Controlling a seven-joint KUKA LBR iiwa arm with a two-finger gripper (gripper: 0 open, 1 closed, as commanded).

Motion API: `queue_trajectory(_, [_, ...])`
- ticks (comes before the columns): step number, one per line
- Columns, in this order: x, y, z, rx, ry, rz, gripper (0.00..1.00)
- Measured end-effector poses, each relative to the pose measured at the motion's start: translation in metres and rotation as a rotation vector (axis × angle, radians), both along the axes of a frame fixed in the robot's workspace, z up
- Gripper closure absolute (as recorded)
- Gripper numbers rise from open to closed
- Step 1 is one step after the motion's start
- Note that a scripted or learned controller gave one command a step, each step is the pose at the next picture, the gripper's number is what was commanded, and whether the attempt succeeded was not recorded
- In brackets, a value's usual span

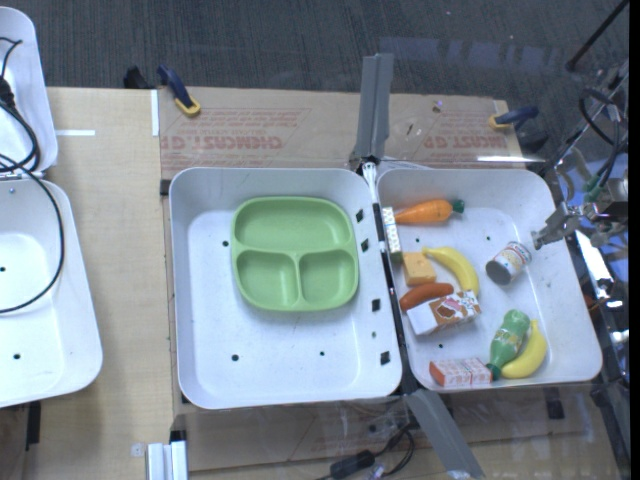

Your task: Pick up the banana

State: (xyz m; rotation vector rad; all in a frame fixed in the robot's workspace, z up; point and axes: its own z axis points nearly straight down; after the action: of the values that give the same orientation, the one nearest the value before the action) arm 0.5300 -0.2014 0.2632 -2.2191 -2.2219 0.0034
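The banana (452, 267) lies mid-right in the frame, long axis slanting down-right; gripper (560, 230) sits rightward, jaws' state unclear.

Both white bins (200, 298) look like smooth, slightly glossy plastic. The green divided plate (296, 253) is matt plastic. The table (110, 158) shows pale wood, with brown cardboard (270, 133) lying matt behind. The can (508, 262) looks metallic.

A robotics lab is indicated — white bins (190, 298) are clamped (178, 90) to a wooden bench (120, 158), with cables (30, 138) trailing.
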Motion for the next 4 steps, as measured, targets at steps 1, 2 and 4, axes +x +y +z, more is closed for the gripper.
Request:
queue_trajectory(1, [-0.002,0.067,-0.112,0.001,0.000,0.260,0.00])
queue_trajectory(2, [0.031,0.062,-0.172,0.001,0.000,0.299,0.00])
queue_trajectory(4, [0.067,0.098,-0.043,-0.001,-0.002,0.274,1.00])
